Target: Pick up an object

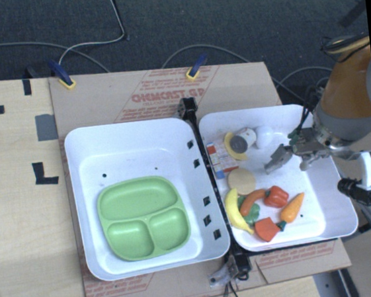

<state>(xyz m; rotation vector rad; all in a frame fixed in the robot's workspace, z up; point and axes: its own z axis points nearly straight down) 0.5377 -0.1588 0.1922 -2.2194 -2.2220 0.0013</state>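
I see the gripper [281, 158] hanging over the right bin [328, 228], toward its far right part, with the grey arm [346, 99] and its orange band coming in from the right edge. The dark fingers [276, 159] point left; whether they are apart or together I cannot tell from this angle, and nothing shows between them.

The things to pick lie in the right bin. At its far left sits a small flat packet [218, 157] with red print, and just right of it a grey round-topped object [238, 143] touching a white one [250, 136]. Nearer, a pale beige disc [242, 181] lies just left of the fingers. Along the near left of the bin I see a yellow banana [234, 212], and beside it an orange-and-green piece [251, 201]. A red pepper [276, 197] sits right of that, an orange carrot [291, 208] lies tilted at the right of the group, and a red block [266, 229] rests nearest me.

In the left bin [79, 150] a green divided tray [144, 217] lies flat toward the near side. Both bins stand on a brown cardboard sheet [159, 91] on the surface, held at its far edge by two clips [196, 70].
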